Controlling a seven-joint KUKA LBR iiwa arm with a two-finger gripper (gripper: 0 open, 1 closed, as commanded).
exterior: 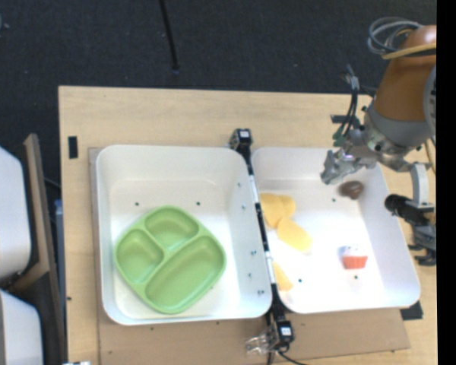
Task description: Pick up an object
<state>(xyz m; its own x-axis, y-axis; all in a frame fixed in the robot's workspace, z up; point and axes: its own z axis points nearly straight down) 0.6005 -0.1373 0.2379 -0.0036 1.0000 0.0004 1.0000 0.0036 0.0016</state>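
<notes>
Over the far end of the right bin (395, 276) the arm (401, 90) hung with its gripper (333, 169) low above the white floor, close to the back wall. From where I stood I could not tell how the pincer stood, wide or narrow; it was a small grey blur. Nothing showed between its tips.

Just to the right of it lay a small brown lump (353, 190), near but apart from the gripper as far as I could judge. That seemed the likeliest thing to be picked. Further toward the near side lay two yellow pieces (285, 220) by the divider between the bins, a third yellow scrap (281, 277) tucked against the divider, and a little red and white block (354, 258) well apart from the rest. In the left bin (106, 204) sat a green divided plate (170, 258), untouched.

My worry was the aim. The gripper looked set a little left of the brown lump, so a straight drop could close on bare floor, or a tip could nudge the lump and send it rolling toward the wall. So near the bin's far rim, a clipped edge also seemed possible.
</notes>
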